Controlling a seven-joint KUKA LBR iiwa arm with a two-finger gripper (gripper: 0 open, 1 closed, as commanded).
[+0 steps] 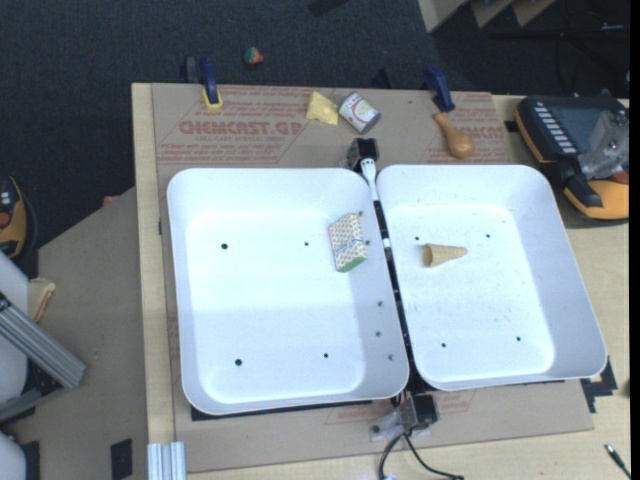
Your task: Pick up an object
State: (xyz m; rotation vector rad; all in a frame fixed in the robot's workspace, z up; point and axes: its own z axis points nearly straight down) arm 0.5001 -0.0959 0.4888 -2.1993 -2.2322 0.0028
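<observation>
A small patterned box with a green edge lies in the left white bin, close to its right wall. A tan cone-shaped piece lies in the right white bin, left of its middle, pointing right.
Behind the bins on the cardboard bench lie a yellow wedge, a small white-and-grey block and a wooden pear-shaped piece. Blue clamps hold the back edge. A yellow-and-black pendant rests at the right.
</observation>
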